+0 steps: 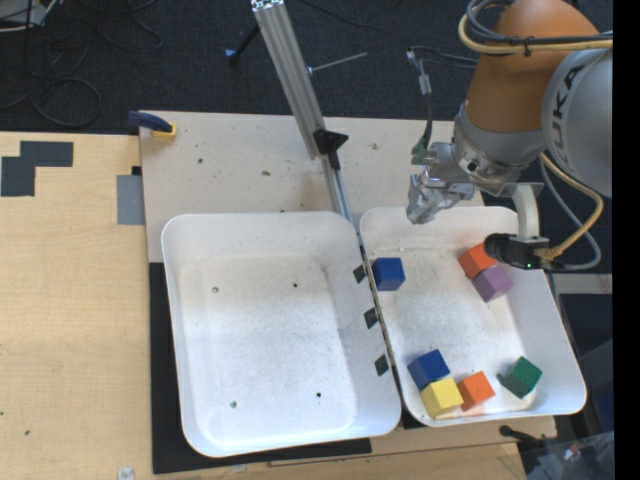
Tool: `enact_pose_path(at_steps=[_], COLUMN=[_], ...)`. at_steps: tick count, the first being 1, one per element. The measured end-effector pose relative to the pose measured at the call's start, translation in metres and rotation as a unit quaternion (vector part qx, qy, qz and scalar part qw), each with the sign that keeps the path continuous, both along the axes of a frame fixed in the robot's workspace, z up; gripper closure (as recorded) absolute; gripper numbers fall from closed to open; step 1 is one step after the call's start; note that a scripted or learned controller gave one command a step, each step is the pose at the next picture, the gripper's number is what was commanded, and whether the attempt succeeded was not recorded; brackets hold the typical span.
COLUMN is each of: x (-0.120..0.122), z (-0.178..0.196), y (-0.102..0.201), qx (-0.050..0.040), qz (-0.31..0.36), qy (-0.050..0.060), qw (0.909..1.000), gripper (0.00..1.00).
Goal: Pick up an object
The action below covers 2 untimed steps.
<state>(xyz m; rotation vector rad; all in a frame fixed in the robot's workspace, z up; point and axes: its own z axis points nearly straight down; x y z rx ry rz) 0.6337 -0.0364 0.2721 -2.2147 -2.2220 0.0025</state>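
Nearest me, in the right white plastic bin (560, 368), I see small cubes bunched at the front rim: yellow (441, 397), blue (429, 367), orange (477, 389) and green (521, 377), probably slid there. Further back a second blue cube (388, 273) sits alone by the divider, the easiest pick, I judge. Beyond it, my claw (430, 206) hangs over the bin's far edge, carrying nothing; I cannot tell how wide it gapes.

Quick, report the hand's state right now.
Hand: above the far edge of the right bin, nothing visible between its fingers; open or closed cannot be told.
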Motion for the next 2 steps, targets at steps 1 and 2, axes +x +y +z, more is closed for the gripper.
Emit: enact_pose_path(at_steps=[1, 2], x=[-0.019, -0.034], z=[-0.020, -0.016], y=[0.046, 0.096], qx=[0.0000, 0.0001], qz=[0.000, 0.001], qy=[0.001, 0.001], qw=[1.0000, 1.0000], gripper=[1.00, 1.00])
